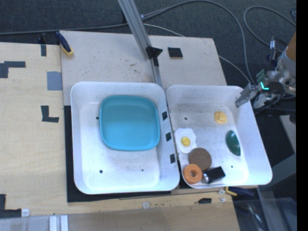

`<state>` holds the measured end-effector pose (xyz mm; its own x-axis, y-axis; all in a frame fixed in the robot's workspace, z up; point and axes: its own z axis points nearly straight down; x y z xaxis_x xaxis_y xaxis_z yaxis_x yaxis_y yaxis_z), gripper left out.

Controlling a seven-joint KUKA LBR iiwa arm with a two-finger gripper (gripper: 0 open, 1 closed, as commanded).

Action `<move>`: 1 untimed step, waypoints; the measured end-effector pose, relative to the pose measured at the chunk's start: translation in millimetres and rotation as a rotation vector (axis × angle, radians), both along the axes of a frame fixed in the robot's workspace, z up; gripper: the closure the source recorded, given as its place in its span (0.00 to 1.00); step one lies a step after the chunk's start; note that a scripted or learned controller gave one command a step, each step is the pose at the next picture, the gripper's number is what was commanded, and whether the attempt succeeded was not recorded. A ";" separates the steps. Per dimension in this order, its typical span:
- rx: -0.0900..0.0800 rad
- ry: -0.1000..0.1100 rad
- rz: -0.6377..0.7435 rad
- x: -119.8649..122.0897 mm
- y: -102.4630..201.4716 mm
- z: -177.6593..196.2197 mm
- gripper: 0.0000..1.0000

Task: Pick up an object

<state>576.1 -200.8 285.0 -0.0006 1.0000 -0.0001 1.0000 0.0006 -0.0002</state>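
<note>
At the right bin's (255, 143) far edge, tool (250, 96) blurred, indistinct

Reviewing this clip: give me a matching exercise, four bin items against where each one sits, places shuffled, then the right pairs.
Things:
1. blue plate
2. fried egg
3. orange ring
4. green piece

Places:
A. right bin, near corner beside the divider
B. left bin
C. right bin, toward its right wall
D. right bin, against the divider, just above the brown disc

Pairs: 1-B, 2-D, 3-A, 4-C
</note>
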 end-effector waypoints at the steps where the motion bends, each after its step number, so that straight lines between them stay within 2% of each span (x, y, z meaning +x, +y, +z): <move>1: 0.000 0.000 0.000 0.0 0.0 -0.1 0.00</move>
